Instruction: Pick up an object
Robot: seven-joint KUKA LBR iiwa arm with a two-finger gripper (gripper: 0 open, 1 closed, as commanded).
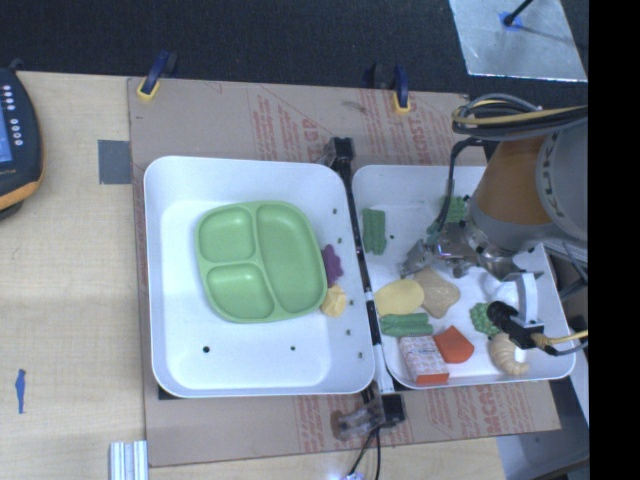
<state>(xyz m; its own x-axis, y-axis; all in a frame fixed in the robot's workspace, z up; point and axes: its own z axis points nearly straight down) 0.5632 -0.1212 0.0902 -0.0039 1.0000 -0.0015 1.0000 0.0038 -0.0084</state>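
My gripper (432, 256) hangs low over the middle of the right bin (400, 183), below the arm's orange band (510, 183). Its tip is just above a tan lump (438, 290) and a yellow piece (399, 295), and I cannot tell whether it touches either. Around it lie a long green piece (373, 230), a dark green piece (405, 323), a red-orange wedge (455, 344), a pink and white box (424, 358), a broccoli-like piece (483, 318) and a beige pastry shape (507, 353). Part of a small green item (457, 208) shows beside the wrist.
The left bin (180, 358) holds a green divided plate (262, 261), with a purple piece (331, 263) and a small yellow piece (334, 301) at its right side. A black and orange device (15, 138) sits at the bench's far left. Cables (500, 113) loop above the arm.
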